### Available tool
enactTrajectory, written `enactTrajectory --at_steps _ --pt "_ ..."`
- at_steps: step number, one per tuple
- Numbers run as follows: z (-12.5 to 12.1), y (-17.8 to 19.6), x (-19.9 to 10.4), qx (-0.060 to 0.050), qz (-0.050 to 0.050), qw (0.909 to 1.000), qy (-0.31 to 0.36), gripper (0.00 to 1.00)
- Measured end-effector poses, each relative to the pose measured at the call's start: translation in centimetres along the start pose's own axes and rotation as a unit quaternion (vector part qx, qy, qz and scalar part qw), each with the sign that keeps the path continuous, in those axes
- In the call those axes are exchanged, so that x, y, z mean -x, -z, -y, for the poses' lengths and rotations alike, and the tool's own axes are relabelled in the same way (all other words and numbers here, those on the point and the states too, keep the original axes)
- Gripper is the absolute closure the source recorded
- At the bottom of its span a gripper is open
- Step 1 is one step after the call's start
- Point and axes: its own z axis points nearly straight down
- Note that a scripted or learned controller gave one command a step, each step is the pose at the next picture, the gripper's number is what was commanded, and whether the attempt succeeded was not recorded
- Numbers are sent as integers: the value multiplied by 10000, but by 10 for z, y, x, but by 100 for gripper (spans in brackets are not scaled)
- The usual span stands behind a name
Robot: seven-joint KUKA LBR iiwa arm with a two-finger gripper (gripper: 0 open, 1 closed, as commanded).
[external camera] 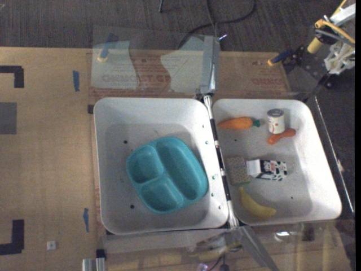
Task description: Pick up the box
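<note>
My bench [45,168] is pale wood. Two shallow white bins rest on it side by side: the left bin [113,123] toward nine o'clock, the right bin [316,168] toward three. Blue tape strips [76,81] mark its nine-o'clock side.

The box [271,169], a small white carton with black patches, lies flat mid-floor in the right bin [321,168].

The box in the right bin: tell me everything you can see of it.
The box is a small carton, white with black cow-like patches and a dark end, apparently printed cardboard. It lies flat on the floor of the right bin, long side running left-right, beside a green sponge on its left and above the banana.
</note>
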Motion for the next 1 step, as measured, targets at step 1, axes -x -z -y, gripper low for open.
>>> enactTrajectory --at_steps 1 --pt "3 10 -3 5 1 10000 36 100"
